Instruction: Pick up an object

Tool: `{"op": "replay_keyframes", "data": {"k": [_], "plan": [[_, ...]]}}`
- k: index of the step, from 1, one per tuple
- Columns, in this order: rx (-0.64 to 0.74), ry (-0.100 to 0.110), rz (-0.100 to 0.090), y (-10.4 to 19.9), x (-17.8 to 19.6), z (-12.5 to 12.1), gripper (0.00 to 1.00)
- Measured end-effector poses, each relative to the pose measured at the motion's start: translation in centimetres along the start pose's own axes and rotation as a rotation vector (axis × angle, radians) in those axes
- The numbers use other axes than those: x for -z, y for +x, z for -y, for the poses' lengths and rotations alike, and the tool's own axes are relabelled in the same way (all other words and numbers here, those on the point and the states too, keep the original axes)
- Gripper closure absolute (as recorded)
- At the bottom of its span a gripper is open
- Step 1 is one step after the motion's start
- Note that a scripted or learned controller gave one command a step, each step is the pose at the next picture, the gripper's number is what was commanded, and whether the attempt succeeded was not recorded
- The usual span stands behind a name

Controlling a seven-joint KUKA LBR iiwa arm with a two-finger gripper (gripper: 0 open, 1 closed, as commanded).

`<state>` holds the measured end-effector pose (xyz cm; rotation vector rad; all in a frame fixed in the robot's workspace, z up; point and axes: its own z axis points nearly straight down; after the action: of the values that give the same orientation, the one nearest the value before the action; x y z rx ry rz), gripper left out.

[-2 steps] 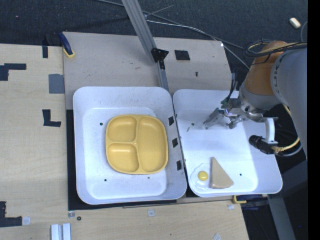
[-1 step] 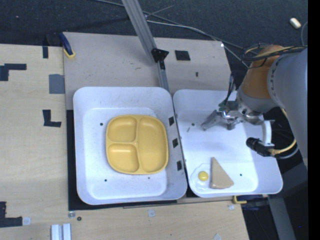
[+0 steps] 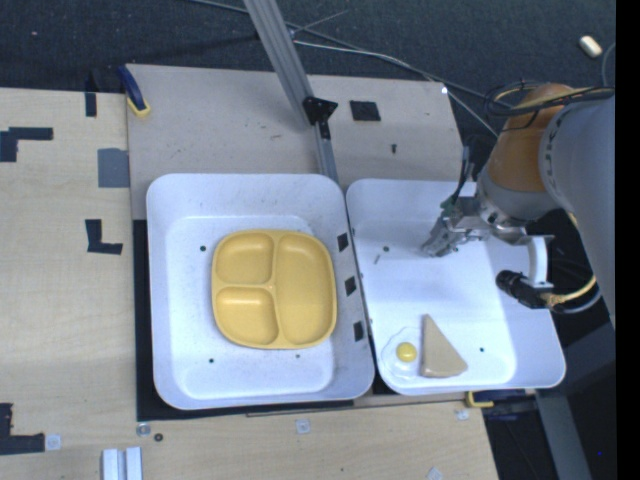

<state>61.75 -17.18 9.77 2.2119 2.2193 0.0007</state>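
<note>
From above, a smooth yellow plastic plate with three rounded compartments lies flat in the left white bin. In the right bin, near its front edge, a tan wedge-shaped piece lies just beside a small yellow round object. The metallic gripper hangs over that bin's rear part; whether it is apart or together cannot be told.
</note>
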Motion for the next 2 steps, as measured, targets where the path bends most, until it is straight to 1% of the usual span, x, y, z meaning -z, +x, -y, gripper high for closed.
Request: {"op": "replay_keyframes", "data": {"k": [1, 2], "plan": [[-0.002, 0.003, -0.004, -0.9, 5.0, -0.3, 1.00], [-0.001, 0.002, -0.005, -0.7, 9.5, -1.1, 1.00]]}}
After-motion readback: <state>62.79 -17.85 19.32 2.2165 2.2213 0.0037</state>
